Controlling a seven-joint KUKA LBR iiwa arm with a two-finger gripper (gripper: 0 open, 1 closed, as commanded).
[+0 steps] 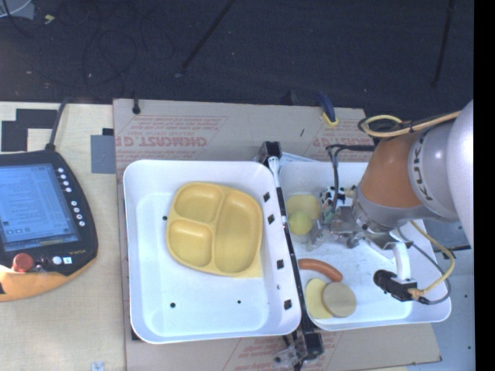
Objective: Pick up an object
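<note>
Here, in the right bin (433, 304), a sausage (319, 268) and 2 round discs (331, 298) are seen lying near the gripper (329, 224), whose grip cannot be told, beside a pale yellow-green fruit (302, 211).

Glossy yellow plastic plate (215, 228) (smooth); matt cardboard sheet (201, 130).

This is a robotics lab or test cell. A grey industrial arm with an orange band (402, 180) reaches over two shallow white plastic bins (143, 207) set on taped brown cardboard (193, 130). A grey handheld control pendant with a lit screen (39, 215) lies at the left, and loose black cables (201, 37) trail across the dark floor behind.
</note>
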